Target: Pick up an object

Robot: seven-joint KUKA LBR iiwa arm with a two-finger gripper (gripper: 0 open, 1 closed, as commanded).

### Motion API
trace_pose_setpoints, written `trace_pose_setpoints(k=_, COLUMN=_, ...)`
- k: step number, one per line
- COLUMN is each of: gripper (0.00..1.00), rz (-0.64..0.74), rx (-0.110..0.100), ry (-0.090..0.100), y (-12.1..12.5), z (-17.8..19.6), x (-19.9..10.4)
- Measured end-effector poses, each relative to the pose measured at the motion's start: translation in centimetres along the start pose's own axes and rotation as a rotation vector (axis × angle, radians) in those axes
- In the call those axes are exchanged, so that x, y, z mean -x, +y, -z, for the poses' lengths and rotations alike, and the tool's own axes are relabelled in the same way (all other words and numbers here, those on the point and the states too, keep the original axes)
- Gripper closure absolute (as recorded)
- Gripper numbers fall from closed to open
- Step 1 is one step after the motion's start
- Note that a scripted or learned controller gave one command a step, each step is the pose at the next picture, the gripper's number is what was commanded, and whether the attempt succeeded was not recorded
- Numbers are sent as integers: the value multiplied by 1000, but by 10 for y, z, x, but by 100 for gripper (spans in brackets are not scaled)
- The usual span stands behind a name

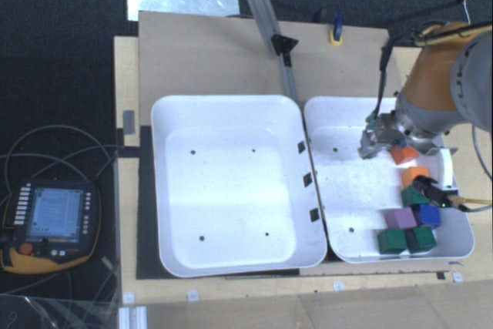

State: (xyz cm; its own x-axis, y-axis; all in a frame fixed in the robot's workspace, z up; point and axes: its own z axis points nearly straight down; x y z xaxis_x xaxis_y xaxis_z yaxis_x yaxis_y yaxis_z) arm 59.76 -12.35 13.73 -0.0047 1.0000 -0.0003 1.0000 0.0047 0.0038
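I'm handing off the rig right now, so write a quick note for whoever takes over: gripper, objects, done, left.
Gripper: over the right bin, above its upper middle; nothing visibly held, finger state unclear.
Objects: blocks cluster along the right bin's right side and lower right corner: orange block, purple block, blue block, green blocks.
Done: nothing picked yet.
Left: descend on a block, grasp it, lift.

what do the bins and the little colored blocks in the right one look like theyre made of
The two bins, left and right, look like moulded white plastic: smooth, slightly glossy, with rounded corners. The colored blocks look matte and solid-colored with soft edges, possibly foam or painted wood; the view is too coarse to say which.
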Motion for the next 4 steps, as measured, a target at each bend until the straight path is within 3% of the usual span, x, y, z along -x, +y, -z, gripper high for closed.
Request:
trace_pose_setpoints(k=3, gripper=100, rz=0, rx=5, ry=-1, y=14, z=145, x=-4)
trace_pose_setpoints(k=4, gripper=100, rz=5, rx=0, ry=1, y=23, z=148, x=-56)
